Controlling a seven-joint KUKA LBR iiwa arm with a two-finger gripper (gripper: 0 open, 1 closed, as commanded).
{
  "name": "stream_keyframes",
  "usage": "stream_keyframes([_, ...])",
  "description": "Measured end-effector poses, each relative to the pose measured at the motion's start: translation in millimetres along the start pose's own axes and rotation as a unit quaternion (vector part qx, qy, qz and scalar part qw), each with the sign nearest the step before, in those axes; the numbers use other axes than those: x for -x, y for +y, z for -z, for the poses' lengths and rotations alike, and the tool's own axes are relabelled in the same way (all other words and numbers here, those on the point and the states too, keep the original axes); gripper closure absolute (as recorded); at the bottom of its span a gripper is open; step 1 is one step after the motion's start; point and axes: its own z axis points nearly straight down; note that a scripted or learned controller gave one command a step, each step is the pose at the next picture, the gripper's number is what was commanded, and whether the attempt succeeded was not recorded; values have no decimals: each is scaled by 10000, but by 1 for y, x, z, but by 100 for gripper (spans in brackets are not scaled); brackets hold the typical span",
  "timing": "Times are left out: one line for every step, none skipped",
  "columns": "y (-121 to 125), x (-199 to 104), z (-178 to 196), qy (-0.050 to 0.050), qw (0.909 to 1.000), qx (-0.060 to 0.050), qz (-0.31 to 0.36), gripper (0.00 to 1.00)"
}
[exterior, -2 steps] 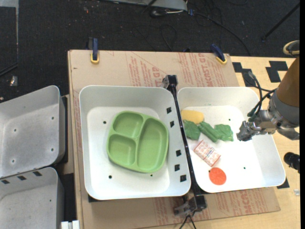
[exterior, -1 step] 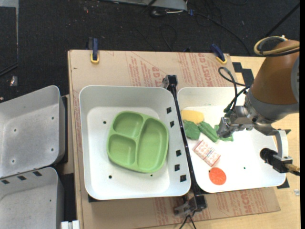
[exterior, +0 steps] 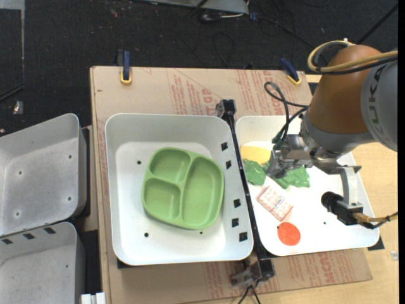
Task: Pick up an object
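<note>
Green plastic sits in both bins. In the left bin (exterior: 120,189) a light-green divided plate (exterior: 183,187) with three compartments lies flat near the middle. In the right bin (exterior: 354,233) a crumpled dark-green soft item (exterior: 294,178) lies under the arm's wrist, with another piece of the same green (exterior: 255,171) just to its left; whether the two are one object I cannot tell, since the arm covers the stretch between them. A pale yellow object (exterior: 255,152) lies just behind the left green piece, touching or nearly touching it. Nearer the camera, a small white packet with red print (exterior: 274,202) lies tilted, and an orange-red disc (exterior: 289,234) lies flat in front of it, apart from the packet.

The grey arm with its orange band (exterior: 345,97) reaches in from the right and comes down over the back half of the right bin. The tool (exterior: 282,163) is low, right at the dark-green item, between the yellow object and the green heap. Its fingers are hidden among the wrist hardware and cables, so I cannot tell how wide they stand or whether anything is between them.

Both bins rest on a brown board (exterior: 190,87) that lies on the counter, held by yellow-and-blue clamps at its back edge.
</note>
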Motion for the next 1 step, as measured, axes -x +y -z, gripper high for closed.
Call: stream_keyframes([8, -57, 6, 0, 10000, -2, 0, 100])
